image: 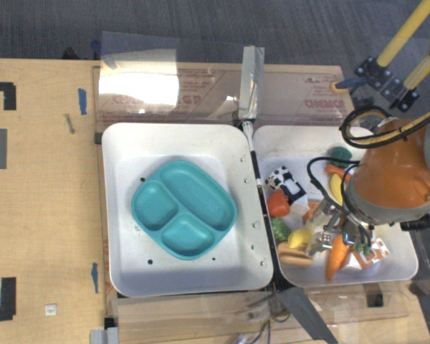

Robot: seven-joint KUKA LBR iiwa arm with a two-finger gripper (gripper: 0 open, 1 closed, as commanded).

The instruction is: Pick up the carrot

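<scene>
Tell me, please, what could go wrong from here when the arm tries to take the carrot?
The carrot lies close among other toy foods, so the pincer may push or catch a neighbour such as the hot dog. It also lies near the right bin's front wall, which may leave little room.

orange carrot (335,259), teal tray (184,208), blk/white cow toy (285,183), white bins (122,163)
</scene>
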